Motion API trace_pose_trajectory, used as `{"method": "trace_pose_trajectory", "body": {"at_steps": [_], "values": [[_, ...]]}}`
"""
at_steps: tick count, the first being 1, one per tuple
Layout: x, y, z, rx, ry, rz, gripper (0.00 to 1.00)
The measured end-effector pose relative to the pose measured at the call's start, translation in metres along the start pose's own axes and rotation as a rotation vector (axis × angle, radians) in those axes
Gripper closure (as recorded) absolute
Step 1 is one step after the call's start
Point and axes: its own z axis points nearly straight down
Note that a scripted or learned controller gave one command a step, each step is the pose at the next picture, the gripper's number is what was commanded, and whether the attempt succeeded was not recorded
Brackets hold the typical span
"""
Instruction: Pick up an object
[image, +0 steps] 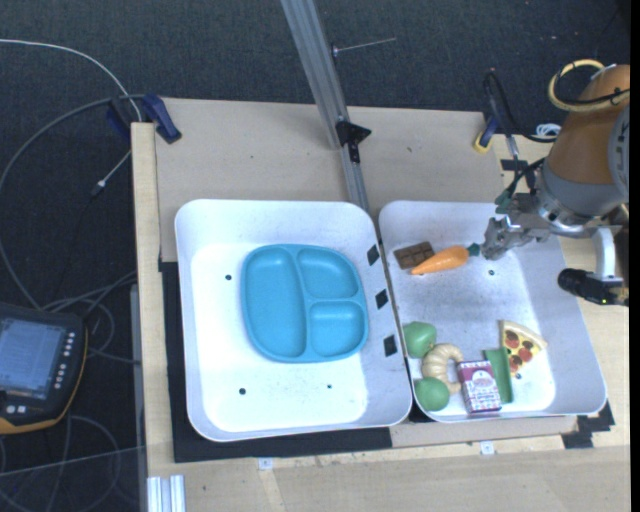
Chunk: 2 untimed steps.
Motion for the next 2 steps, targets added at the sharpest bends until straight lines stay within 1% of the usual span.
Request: {"method": "trace_pose_trajectory", "body": {"at_steps": [1,2], "values": [[-0.006,-0.006,-0.052,-0.001,-0.001,0.002,1.00],[-0.006,-0.004,-0.108,-0.002,-0.001,0.000,1.00]]}}
